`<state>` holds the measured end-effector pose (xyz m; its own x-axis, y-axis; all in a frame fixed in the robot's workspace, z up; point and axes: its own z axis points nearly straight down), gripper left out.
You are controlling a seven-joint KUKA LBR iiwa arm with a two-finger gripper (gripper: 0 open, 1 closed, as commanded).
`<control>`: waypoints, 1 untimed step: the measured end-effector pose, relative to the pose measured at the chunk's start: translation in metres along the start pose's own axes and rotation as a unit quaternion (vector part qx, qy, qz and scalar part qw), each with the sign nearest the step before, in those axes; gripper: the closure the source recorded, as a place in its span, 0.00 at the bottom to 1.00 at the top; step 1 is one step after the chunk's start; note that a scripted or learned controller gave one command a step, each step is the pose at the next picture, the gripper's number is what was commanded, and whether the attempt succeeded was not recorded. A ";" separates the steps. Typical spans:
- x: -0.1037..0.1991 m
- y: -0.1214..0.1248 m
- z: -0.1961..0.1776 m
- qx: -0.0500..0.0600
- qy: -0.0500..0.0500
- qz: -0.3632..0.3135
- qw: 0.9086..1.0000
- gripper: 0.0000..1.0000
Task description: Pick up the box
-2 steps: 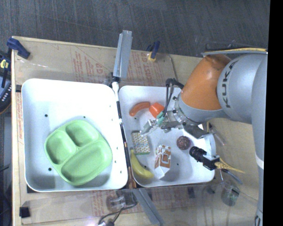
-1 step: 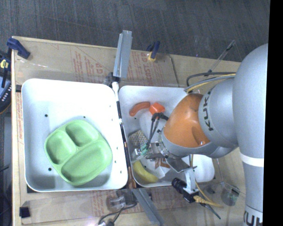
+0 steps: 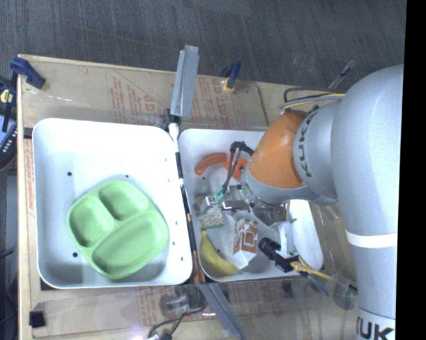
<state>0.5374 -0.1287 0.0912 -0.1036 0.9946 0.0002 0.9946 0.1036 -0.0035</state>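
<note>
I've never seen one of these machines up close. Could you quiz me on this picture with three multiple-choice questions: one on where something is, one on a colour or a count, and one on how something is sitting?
1. Where is the green divided plate?
A. In the left bin
B. In the right bin
C. On the bench outside the bins

2. What colour is the band above the arm's wrist?
A. Blue
B. Orange
C. Green

3. How is the banana sitting?
A. Standing upright against the bin wall
B. Resting on the green plate
C. Lying flat on the floor of the right bin

Answers:
1. A: the plate lies in the left bin, near its lower side.
2. B: the rounded part above the claw is orange.
3. C: the banana lies flat near the lower edge of the right bin, beside a small box.
</note>
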 end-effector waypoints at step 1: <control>0.000 0.000 -0.009 0.002 0.000 -0.004 1.000 1.00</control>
<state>0.5371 -0.1284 0.1004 -0.1112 0.9938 -0.0007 0.9938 0.1112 -0.0067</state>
